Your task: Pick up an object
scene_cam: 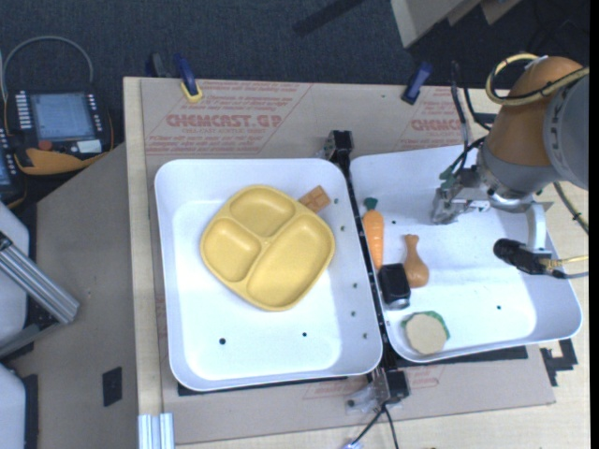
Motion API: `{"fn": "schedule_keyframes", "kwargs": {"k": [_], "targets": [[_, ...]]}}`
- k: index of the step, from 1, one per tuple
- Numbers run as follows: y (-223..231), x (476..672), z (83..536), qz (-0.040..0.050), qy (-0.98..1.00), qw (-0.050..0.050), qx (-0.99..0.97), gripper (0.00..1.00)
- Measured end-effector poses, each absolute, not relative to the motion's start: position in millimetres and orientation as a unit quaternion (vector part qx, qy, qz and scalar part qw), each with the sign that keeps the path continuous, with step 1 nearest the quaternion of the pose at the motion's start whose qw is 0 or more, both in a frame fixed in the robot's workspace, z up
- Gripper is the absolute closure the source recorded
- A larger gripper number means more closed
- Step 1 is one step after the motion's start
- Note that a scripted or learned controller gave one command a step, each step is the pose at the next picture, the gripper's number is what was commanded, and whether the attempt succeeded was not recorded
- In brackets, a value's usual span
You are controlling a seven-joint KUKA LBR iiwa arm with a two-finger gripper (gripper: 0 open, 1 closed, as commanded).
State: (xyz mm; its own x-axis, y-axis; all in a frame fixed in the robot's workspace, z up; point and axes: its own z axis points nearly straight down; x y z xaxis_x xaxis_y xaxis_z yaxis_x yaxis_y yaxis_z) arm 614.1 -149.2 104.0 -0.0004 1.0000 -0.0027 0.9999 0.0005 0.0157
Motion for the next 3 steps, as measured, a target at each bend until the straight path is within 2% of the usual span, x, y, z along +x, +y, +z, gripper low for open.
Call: {"fn": "schedule_keyframes", "kwargs": {"k": [1,2,3], "targets": [[-149,614.6,169,0.0019,0.707,0.003,0.707,1.00],[-150,616.1,212,0.0015,0.707,0.003,0.707,1.00],[-150,617.1,234,0.0012,0.707,0.002,0.707,1.00]]}}
